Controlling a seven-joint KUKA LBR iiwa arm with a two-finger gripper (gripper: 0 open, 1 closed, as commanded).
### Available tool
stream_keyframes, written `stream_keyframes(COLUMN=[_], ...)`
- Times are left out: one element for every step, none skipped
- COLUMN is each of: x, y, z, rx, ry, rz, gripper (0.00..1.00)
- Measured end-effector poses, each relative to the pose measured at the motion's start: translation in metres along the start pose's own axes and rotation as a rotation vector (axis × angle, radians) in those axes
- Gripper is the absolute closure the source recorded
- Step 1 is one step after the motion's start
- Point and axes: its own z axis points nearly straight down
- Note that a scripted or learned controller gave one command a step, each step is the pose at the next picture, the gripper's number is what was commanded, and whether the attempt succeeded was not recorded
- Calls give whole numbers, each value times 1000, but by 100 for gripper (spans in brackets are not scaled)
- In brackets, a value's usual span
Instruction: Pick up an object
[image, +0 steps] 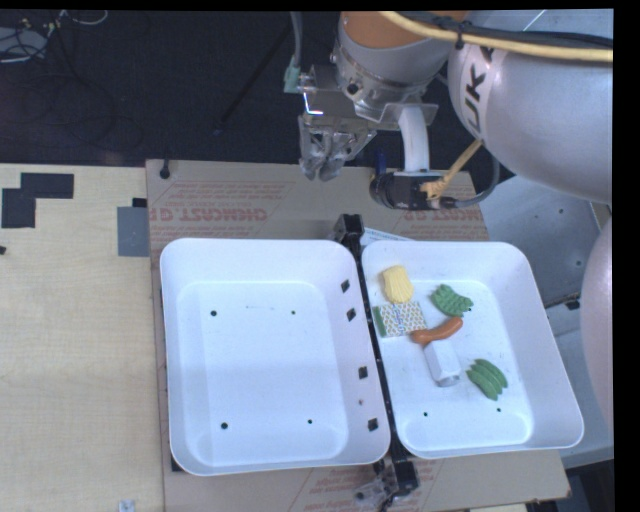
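Several small objects lie in the right bin (540, 300): a yellow corn-like piece (396, 284), a patterned white and green block (401, 319), an orange sausage-shaped piece (438, 332), a grey cylinder (444, 365) and two green pieces (451, 299) (487, 378). My gripper (322, 160) hangs high above the back edge of the bins, over the cardboard, well away from all of them. Nothing shows between its fingers, which look close together.
The left bin (180, 300) sits beside the right one, joined by a black clip strip (360, 340). Both rest on a brown cardboard sheet (240, 205). The arm's grey body (530, 90) fills the upper right.
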Motion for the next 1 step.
stream_keyframes(x=[-65], y=[-93], z=[22], rx=[16], ry=[-4], rz=[8], gripper=[100])
